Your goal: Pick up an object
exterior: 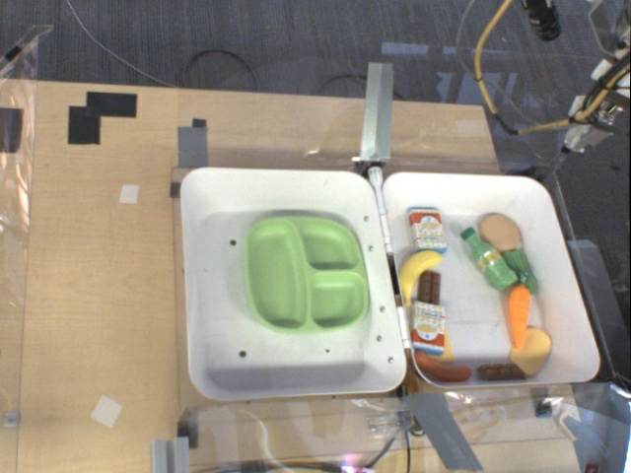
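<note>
The right bin (pixel 552 215) holds several toy foods. A red and white packet (pixel 426 230) lies at its upper left, with a yellow banana (pixel 416 270), a brown chocolate bar (pixel 428 286) and a second packet (pixel 429 325) below it. A green bottle (pixel 487 256), a tan round piece (pixel 501 231), an orange carrot (pixel 519 313) and a pale yellow piece (pixel 533 348) lie to the right. A reddish sausage (pixel 444 371) and a dark brown piece (pixel 501 371) rest along the front wall. My gripper (pixel 584 134) hangs with its cables beyond the right bin's far right corner, above no object.
The left bin (pixel 207 294) holds a green divided plate (pixel 306 272). A metal post (pixel 378 111) stands behind the seam between the bins. A yellow cable (pixel 485 47) loops at the top right. Bare wooden bench (pixel 89 294) lies to the left.
</note>
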### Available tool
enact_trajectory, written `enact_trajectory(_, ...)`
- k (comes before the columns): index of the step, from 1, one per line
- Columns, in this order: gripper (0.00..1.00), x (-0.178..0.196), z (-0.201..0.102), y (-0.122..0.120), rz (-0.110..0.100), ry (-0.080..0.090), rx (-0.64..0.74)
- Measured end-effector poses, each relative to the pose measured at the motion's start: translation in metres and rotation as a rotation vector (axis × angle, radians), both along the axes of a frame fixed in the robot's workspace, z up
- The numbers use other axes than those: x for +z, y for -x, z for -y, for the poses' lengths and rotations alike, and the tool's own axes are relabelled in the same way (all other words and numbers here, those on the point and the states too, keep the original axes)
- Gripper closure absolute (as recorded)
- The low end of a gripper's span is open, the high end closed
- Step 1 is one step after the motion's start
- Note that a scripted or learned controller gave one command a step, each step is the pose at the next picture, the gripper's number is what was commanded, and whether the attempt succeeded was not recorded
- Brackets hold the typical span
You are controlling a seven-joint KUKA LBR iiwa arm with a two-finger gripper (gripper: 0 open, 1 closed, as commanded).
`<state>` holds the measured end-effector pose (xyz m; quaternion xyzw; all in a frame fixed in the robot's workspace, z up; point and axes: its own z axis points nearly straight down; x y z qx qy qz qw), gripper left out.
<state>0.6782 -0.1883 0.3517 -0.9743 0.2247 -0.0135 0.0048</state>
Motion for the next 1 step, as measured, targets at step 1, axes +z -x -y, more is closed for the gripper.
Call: enact_trajectory(1,1.00,0.0122,-0.0031,-0.0016,0.004,0.000,0.006)
